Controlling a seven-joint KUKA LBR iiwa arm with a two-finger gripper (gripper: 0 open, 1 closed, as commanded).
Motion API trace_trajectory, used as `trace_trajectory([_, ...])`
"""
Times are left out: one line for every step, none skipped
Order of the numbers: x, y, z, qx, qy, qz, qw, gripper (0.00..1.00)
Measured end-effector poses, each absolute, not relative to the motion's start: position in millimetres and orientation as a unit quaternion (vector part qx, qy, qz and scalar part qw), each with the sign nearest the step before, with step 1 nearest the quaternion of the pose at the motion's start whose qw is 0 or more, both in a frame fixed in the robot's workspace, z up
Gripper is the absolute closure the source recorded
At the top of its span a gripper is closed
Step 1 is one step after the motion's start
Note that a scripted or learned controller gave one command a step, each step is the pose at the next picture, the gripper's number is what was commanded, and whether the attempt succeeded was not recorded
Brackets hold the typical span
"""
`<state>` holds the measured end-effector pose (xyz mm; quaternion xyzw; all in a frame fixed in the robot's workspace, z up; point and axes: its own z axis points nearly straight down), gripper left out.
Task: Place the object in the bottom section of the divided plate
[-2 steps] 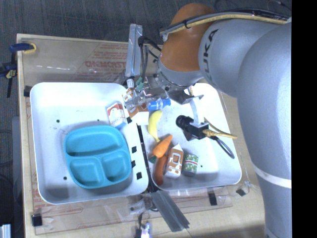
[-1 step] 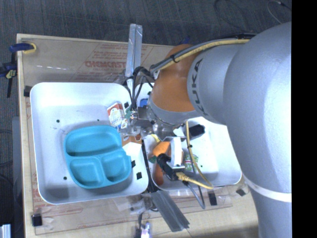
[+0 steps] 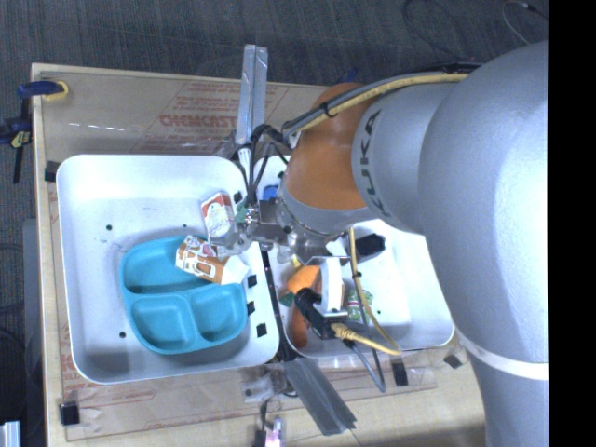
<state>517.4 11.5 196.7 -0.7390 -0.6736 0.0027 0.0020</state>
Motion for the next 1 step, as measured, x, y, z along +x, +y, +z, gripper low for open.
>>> trace_trajectory([539.8,-14.7,190.9,-0.713,-0.702,0.0011,0.001,0.0])
